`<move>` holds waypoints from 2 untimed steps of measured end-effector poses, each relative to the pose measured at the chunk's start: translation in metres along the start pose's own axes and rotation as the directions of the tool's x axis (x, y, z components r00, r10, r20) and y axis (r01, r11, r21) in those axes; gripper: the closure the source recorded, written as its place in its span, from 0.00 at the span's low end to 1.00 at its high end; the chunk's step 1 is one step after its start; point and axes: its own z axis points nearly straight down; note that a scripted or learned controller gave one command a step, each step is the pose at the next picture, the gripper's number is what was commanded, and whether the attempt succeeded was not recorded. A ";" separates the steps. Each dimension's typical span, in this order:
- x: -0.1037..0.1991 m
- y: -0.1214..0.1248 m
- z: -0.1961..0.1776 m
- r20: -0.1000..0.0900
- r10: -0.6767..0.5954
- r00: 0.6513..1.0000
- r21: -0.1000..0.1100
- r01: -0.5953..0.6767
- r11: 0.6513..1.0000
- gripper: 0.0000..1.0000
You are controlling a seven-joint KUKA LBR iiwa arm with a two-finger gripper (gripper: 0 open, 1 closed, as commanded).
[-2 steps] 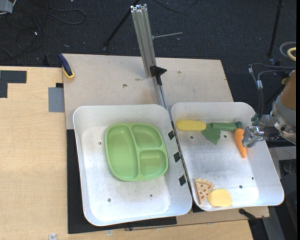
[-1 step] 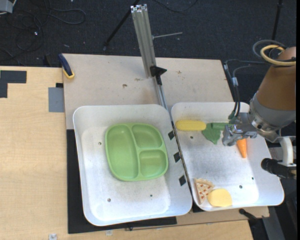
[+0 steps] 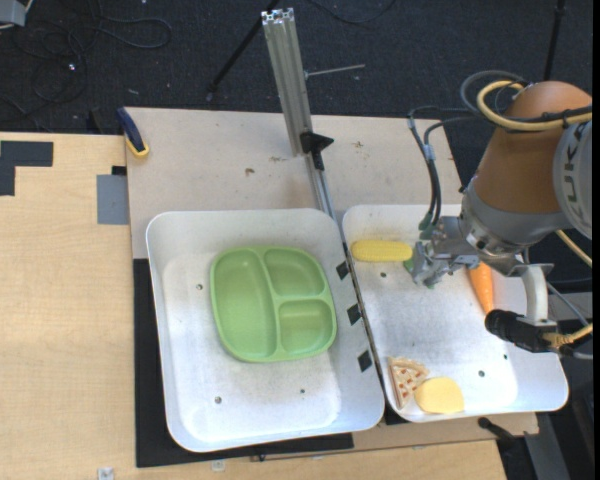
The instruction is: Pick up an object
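the arm [image 3: 525, 183] hides part of the carrot [image 3: 481, 286].

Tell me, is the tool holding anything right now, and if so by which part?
Cannot be told. The tool sits low in the right bin, just right of the corn cob, with nothing visibly between its tips.

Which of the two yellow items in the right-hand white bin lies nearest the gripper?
The long yellow corn cob, beside the gripper at the bin's far end; the round yellow piece sits at the near edge.

Pale bench [image 3: 210, 158] — two shallow white bins side by side, left bin [image 3: 180, 388], right bin [image 3: 500, 388]
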 end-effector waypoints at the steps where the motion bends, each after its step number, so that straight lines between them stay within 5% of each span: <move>1: 0.046 0.015 -0.003 0.001 0.001 1.000 0.001 -0.001 1.000 1.00; 2: 0.105 0.025 0.008 0.001 0.002 1.000 0.001 -0.002 1.000 1.00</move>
